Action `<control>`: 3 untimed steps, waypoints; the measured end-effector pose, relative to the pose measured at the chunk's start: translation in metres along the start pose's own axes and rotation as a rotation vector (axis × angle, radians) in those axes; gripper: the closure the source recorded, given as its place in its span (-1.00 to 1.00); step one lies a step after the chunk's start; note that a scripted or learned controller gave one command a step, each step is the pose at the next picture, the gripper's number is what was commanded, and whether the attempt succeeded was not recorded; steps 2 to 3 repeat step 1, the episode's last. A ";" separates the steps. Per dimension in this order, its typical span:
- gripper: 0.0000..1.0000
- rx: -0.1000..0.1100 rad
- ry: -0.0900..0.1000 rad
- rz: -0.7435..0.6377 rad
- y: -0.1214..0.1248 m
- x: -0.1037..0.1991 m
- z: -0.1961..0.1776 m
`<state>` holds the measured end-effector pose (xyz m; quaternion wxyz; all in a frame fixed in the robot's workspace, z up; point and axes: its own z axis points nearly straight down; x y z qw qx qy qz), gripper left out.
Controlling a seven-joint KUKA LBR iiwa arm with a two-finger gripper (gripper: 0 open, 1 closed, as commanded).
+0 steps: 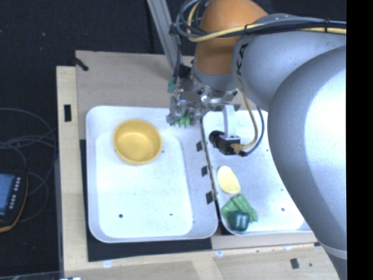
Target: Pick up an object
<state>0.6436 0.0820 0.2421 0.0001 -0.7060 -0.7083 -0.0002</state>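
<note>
We see a yellow bowl (137,141) at about ten o'clock in the left bin (145,214). Our gripper (182,116) hangs over that bin's far right corner, at two o'clock from the bowl; something green shows at its tip, but what it is we cannot tell. In the right bin (274,214), a pale yellow piece (228,180) lies above a green object (239,212), near six o'clock.

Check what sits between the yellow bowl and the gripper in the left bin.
Camera view: only bare white bin floor separates the yellow bowl from the gripper.
</note>
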 end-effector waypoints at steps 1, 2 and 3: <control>-1.00 0.000 -0.001 0.004 0.000 -0.003 0.000; -1.00 0.000 -0.001 0.004 0.000 -0.003 0.000; -1.00 0.000 -0.001 0.004 0.000 -0.003 0.000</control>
